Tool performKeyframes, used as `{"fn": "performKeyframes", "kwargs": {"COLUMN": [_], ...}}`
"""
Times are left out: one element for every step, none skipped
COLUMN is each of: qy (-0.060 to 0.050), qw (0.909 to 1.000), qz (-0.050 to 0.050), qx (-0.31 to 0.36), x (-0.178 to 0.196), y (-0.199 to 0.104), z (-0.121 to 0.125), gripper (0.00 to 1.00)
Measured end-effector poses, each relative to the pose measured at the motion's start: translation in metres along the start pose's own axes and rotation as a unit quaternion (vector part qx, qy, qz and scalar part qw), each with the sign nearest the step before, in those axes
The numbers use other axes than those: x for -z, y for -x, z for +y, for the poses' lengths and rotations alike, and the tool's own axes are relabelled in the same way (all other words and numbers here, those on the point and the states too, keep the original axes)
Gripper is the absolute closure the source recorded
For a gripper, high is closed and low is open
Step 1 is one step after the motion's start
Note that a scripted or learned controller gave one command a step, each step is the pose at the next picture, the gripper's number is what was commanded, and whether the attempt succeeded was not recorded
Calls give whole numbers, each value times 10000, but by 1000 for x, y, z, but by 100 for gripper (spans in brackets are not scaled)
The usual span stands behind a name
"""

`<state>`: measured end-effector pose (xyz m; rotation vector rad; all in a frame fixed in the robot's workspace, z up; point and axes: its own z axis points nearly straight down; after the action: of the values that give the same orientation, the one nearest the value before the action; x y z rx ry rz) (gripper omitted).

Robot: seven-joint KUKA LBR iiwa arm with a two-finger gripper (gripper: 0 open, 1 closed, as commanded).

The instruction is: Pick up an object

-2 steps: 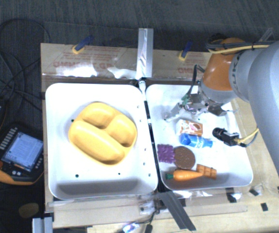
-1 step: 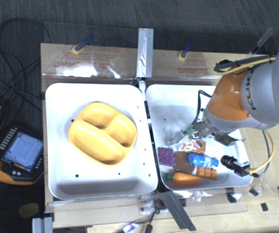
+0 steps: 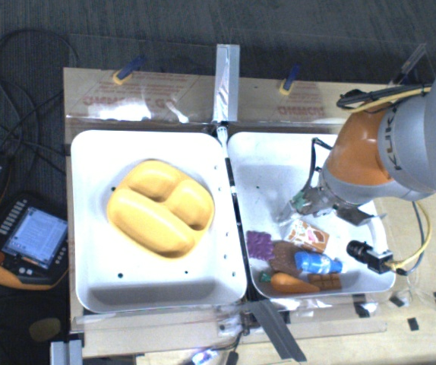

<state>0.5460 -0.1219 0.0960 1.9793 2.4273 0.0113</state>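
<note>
While the grey arm with its orange band (image 3: 362,154) reaches in from the right, its two-finger gripper (image 3: 307,201) hangs low over the right-hand shallow white bin (image 3: 267,162).

Whether the tool is apart or together cannot be told from this slant, and nothing is seen clamped in it. Just below it lies a small orange-and-white printed packet (image 3: 308,236). Near the bin's front wall cluster a purple bumpy toy (image 3: 259,243), a brown lump (image 3: 282,255), a blue plastic bottle (image 3: 317,263), an orange toy carrot (image 3: 290,283) and a dark brown block (image 3: 325,281). The left-hand white bin (image 3: 93,280) holds a large yellow lobed toy (image 3: 159,207), well apart from the gripper.
</note>
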Motion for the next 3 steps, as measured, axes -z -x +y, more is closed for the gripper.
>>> {"fn": "performKeyframes", "kwargs": {"qy": [-2, -3, -30], "qw": [10000, 10000, 10000], "qz": [1, 1, 17], "qx": [2, 2, 0], "x": [0, 0, 5], "y": [0, 0, 0], "z": [0, 0, 0], "gripper": [0, 0, 100]}}
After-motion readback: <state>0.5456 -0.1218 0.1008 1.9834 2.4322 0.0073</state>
